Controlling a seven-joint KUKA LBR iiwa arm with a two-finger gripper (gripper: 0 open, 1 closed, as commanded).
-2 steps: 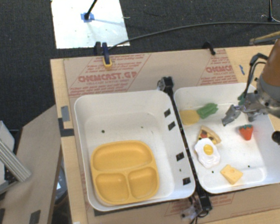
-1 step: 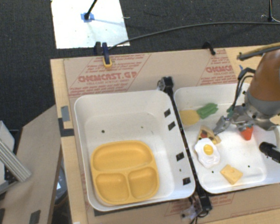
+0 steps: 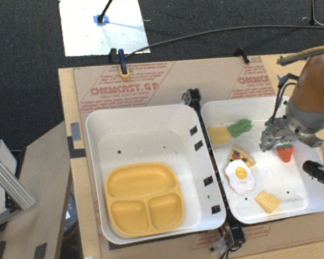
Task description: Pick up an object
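Two shallow white bins sit side by side on a bench, seen from above at a slant. The left bin holds a yellow divided tray. The right bin holds small toy foods.

A grey arm with an orange band reaches in from three o'clock. Its gripper hangs low over the right bin, at about two o'clock from the bin's middle. The view does not show whether it is open or closed.

Just beside the gripper, at its four o'clock, stands a small orange carrot-like toy with a green top. It appears to touch or nearly touch the gripper, but nothing is clearly held.

Other candidates lie farther toward nine o'clock: a green piece against a yellow piece near the bin's top left, a pizza slice, a fried egg below it, and a yellow cheese wedge near six o'clock.

The step in hand looks like closing in on the orange toy. To do it well, the gripper probably needs to centre over the toy rather than beside it, so the toy sits squarely in its span before it closes. The toy is small and upright, so a glancing touch could tip it. A straight, slow descent and a vertical lift seem safest, well clear of the bin's right wall.
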